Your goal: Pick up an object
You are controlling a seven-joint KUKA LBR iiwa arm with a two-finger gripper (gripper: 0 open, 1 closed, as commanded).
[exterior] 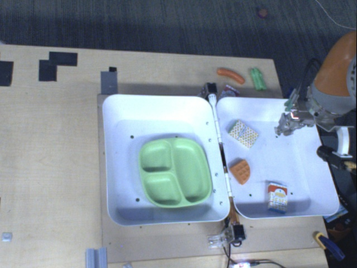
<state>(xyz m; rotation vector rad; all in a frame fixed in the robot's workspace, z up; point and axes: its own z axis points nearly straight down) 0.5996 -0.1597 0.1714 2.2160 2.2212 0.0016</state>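
Observation:
The right bin (312,166) holds three things: a white patterned packet (243,133) at its back left, an orange waffle-like piece (241,171) near its left wall, and a small red-and-white carton (278,197) at the front. My gripper (285,125) hangs over the back right part of this bin, well apart from all three objects. Nothing shows between its fingers. The arm's orange band (333,63) rises at the right edge.
The left bin (120,149) holds a green divided plate (175,171). Behind the bins on the bench lie an orange sausage-shaped toy (231,75) and a green object (257,78). Cables and clips sit at the front between the bins (228,236).

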